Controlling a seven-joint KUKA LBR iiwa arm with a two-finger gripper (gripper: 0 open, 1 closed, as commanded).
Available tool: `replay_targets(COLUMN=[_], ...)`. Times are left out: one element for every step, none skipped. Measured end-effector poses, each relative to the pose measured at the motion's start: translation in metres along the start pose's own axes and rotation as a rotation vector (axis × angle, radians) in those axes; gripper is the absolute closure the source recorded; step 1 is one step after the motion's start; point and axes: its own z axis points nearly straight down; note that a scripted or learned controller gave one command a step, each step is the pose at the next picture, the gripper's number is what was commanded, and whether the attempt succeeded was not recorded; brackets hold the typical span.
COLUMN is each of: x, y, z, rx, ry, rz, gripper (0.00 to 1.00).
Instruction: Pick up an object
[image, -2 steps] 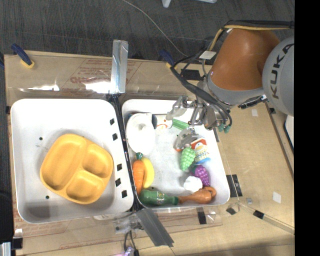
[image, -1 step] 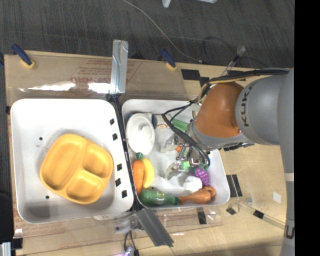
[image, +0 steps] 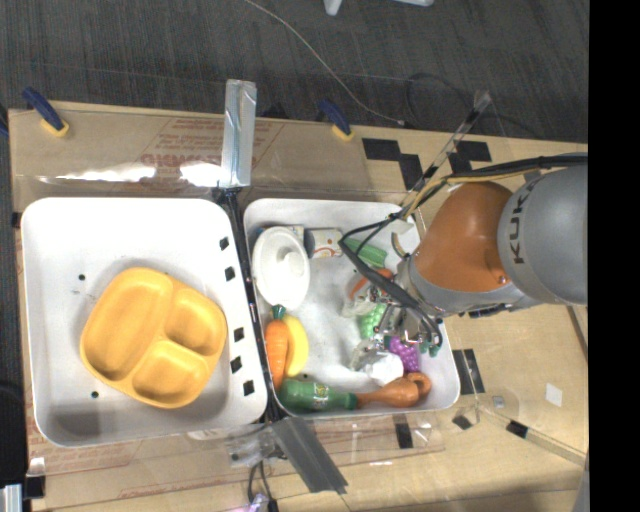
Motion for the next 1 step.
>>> replay_targets(x=[-0.002], y=[0.0023], z=[-0.0073], rx=[-0.001], ry=[0.0], rz=[-0.009], gripper=[1.0])
